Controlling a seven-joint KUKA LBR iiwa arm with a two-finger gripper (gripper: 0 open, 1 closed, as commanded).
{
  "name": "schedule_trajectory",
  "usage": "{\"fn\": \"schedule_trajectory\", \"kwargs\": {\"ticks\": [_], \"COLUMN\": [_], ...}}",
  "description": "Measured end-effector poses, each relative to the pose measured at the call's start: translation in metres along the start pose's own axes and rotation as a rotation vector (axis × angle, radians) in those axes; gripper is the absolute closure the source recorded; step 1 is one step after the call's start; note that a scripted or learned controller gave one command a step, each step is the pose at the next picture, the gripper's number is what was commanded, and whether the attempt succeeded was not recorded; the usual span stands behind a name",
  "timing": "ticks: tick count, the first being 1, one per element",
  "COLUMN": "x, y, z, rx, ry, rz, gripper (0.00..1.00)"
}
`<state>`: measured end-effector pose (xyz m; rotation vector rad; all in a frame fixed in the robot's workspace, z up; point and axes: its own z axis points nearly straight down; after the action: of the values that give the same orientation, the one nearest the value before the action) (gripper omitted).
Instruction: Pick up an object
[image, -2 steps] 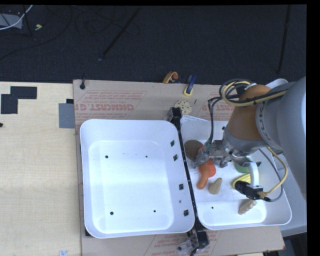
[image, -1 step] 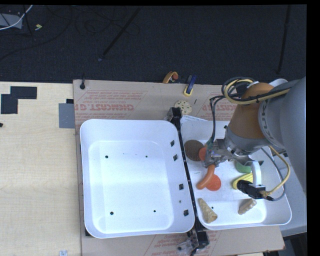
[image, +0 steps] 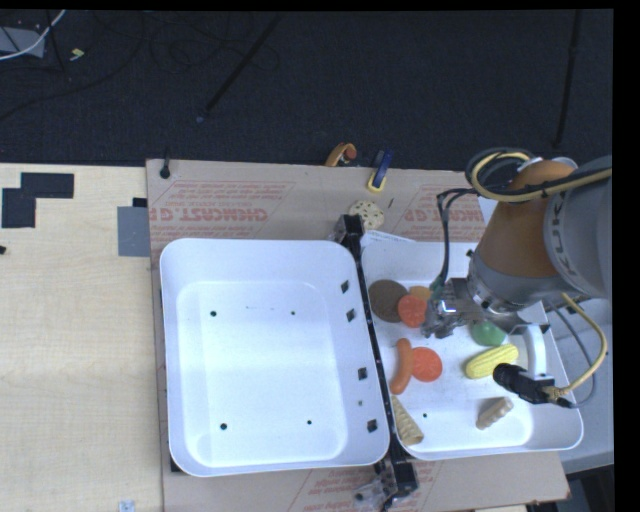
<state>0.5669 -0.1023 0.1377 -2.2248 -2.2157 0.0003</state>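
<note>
The right bin holds several small things: a brown disc, an orange-red round piece, an orange carrot-like piece beside a red-orange disc, a yellow corn-like piece, a green piece, a tan lump and a beige cone. My gripper reaches down into this bin, right next to the orange-red round piece and left of the green piece. Nothing shows between its fingers.
The left bin lies beside the right one, with a black divider strip between them. A dotted beige ball rests on the cardboard behind the bins, near a yellow clip.
</note>
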Motion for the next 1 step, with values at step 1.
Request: {"fn": "schedule_trajectory", "kwargs": {"ticks": [1], "x": [0.0111], "y": [-0.0875], "z": [0.0512], "rx": [0.002], "ry": [0.001], "rz": [-0.002], "gripper": [1.00]}}
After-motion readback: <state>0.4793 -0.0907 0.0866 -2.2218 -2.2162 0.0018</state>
